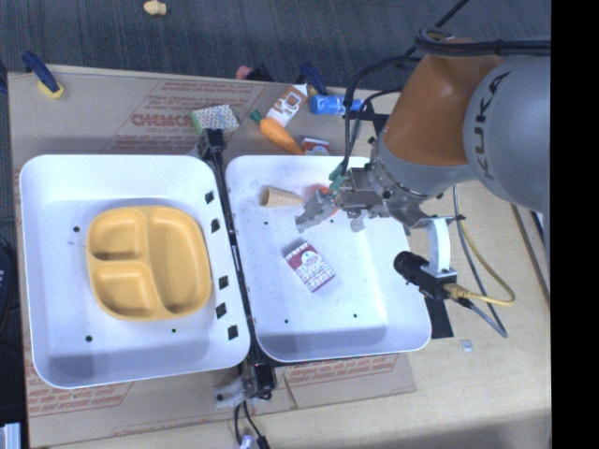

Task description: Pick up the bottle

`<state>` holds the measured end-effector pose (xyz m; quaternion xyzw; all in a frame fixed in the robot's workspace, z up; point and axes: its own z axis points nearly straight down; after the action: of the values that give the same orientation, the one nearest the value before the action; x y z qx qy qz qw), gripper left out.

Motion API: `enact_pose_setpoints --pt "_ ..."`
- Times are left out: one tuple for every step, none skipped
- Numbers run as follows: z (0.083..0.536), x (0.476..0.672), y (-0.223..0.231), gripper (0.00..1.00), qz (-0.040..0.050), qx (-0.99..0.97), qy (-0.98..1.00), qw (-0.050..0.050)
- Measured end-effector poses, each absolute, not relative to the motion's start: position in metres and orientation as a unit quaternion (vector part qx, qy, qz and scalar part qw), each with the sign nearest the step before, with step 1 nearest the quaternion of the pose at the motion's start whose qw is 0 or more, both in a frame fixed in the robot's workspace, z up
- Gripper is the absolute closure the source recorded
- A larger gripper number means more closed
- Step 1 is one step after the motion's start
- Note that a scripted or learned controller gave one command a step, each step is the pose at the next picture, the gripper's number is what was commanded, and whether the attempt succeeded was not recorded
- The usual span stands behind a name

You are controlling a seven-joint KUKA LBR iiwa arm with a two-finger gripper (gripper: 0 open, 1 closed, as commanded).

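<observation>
The bottle (pixel 288 105) is small and white with an orange label. It lies on the cardboard behind the right bin (pixel 402 330), outside it. My gripper (pixel 331 218) hangs over the upper middle of the right bin, well in front of the bottle and slightly to its right. Its fingers (pixel 309 215) stand apart with nothing between them, so it is open. A small reddish bit (pixel 323 192) shows just behind the gripper; I cannot tell what it is.
In the right bin lie an ice-cream cone (pixel 281 195) and a small red-and-white box (pixel 310 266). A carrot (pixel 279 136) and a blue object (pixel 326 105) lie near the bottle. The left bin (pixel 47 344) holds a yellow divided plate (pixel 192 293).
</observation>
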<state>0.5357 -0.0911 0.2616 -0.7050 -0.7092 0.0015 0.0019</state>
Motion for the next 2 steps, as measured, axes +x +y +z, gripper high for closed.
enact_pose_setpoints --pt "0.272 0.536 -0.091 1.00 0.0024 -0.703 -0.711 0.003" --pt "0.191 0.492 -0.066 1.00 0.0023 -0.810 -0.586 0.003"
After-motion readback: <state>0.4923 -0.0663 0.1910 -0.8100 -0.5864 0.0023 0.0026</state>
